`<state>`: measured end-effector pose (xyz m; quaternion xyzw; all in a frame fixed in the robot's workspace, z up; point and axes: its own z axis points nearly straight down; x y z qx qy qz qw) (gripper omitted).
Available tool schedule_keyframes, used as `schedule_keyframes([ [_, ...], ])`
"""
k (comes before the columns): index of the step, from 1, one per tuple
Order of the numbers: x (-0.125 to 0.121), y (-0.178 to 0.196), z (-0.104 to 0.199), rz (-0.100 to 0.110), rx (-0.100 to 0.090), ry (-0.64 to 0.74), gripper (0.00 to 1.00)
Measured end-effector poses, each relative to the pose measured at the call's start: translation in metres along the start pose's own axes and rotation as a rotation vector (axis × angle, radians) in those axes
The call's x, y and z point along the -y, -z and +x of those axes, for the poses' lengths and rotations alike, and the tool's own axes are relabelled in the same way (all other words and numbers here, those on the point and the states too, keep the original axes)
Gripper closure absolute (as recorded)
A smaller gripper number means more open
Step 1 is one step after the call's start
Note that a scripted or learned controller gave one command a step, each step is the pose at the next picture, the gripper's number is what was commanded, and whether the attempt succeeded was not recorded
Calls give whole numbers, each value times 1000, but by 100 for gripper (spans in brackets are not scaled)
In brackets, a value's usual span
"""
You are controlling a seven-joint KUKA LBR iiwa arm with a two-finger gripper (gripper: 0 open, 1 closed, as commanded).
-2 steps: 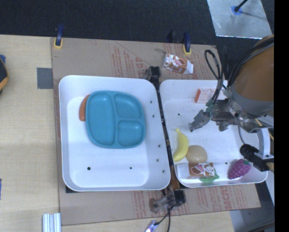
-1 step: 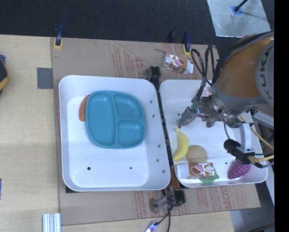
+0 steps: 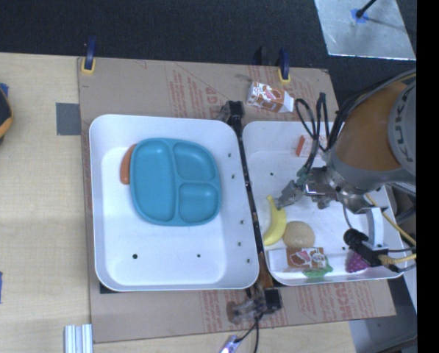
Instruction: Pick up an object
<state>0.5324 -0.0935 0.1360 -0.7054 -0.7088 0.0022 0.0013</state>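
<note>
The pincer [image 3: 287, 195] hangs just above the banana [image 3: 275, 226] in the right bin [image 3: 257, 147], fingers apart and holding nothing; it should descend straddling the banana's width before closing.

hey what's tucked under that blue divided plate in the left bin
An orange object pokes out from under the blue divided plate's left edge, in the left bin. Just a narrow strip shows; the rest is covered by the plate, so what it is can't be told.

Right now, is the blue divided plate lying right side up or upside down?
Right side up: the blue divided plate shows its three compartments facing upward in the left bin.
</note>
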Motion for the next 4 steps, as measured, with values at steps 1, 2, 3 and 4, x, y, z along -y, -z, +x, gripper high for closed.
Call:
schedule_keyframes([
  [1, -9, -45, -1, 1, -1, 1, 0],
  [2, -9, -35, -2, 2, 1, 4, 100],
  [3, -45, 57, 59, -4, -2, -1, 100],
  [4, -46, 129, 112, -2, -3, 0, 100],
])
